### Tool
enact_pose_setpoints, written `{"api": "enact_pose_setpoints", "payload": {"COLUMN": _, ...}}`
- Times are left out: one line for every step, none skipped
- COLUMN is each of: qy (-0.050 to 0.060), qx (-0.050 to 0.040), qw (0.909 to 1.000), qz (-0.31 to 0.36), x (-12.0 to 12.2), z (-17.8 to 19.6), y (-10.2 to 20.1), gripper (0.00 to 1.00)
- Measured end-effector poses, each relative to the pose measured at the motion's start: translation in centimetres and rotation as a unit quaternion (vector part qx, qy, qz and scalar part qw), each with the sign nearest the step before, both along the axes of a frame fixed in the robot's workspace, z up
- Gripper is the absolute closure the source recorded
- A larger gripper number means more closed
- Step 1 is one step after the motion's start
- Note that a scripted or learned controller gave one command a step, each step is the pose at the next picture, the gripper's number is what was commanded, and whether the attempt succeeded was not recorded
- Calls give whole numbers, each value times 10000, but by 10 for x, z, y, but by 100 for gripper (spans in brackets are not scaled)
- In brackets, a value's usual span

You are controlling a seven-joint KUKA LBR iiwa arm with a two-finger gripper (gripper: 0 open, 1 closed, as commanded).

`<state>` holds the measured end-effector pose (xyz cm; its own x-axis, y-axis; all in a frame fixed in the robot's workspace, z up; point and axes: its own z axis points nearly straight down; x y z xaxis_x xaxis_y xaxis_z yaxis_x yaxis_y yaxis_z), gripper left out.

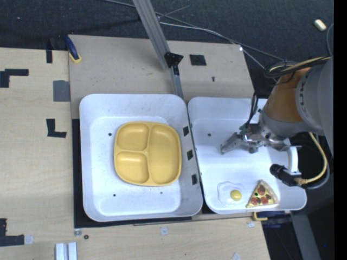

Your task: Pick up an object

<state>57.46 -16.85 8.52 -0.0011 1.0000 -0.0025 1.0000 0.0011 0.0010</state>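
Over the right bin (217,110) we are seeing the grey arm (303,99) reaching in from the right, its orange band showing above the wrist. Its hand (226,147) is hanging low above the bin's bare white floor, pointing toward the left. The two fingers (230,143) are lying close together at a narrow angle, and we are seeing nothing between them; whether a small gap remains at the tips we cannot tell for sure, but they are looking nearly closed and holding nothing.

Toward the near edge of the same bin a toy fried egg (231,193) is lying flat, white with a yellow yolk. Just beside it on the right a toy pizza slice (262,195) is resting, its tip pointing up and its crust toward the bin's rim. Both are lying apart from the hand, below it in the picture.

Across the divider, in the left bin (95,118), a yellow divided plate (147,153) with three compartments is sitting near the middle, with nothing lying in it.

Around the bins we are seeing the tan bench (32,145) carrying black tape marks, a metal rail (154,26) running down toward the bins, and a yellow cable (321,169) looping beside the arm. We are reading no brand, label or writing on anything.
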Motion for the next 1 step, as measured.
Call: {"api": "enact_pose_setpoints", "payload": {"qy": -25, "qx": -5, "qw": 10000, "qz": 5, "x": 2, "z": 13, "y": 0, "gripper": 100}}
